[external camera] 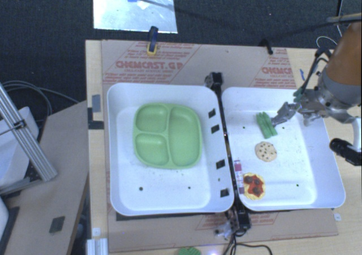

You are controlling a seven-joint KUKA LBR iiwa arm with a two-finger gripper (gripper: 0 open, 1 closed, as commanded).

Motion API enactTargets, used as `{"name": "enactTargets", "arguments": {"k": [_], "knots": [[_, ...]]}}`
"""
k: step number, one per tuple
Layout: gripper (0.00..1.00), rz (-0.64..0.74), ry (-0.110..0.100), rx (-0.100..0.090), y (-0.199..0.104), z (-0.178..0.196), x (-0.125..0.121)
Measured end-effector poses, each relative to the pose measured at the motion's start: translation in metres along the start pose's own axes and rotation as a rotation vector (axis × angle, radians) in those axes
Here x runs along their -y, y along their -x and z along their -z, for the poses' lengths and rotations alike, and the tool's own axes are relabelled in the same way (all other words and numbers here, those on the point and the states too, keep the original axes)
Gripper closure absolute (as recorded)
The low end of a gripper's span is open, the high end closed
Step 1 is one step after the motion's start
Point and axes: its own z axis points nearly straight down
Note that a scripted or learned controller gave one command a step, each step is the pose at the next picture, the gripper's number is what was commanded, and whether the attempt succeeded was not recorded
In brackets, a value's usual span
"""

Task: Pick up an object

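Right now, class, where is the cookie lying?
The cookie lies in the right bin, near its middle, between the green piece above it and the pizza slice below it.

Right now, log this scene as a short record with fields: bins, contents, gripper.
left bin: holds a green divided plate
right bin: holds a green block, a cookie and a pizza slice
arm: reaches in from the right, over the right bin
gripper: beside the green block's right end, at the upper part of the right bin
grasp: nothing seen between the fingers
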Motion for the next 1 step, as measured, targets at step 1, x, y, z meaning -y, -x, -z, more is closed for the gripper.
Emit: {"name": "enactTargets", "arguments": {"k": [1], "knots": [[0.0,0.002,-0.002,0.001,0.0137,-0.0814,-0.045]]}}
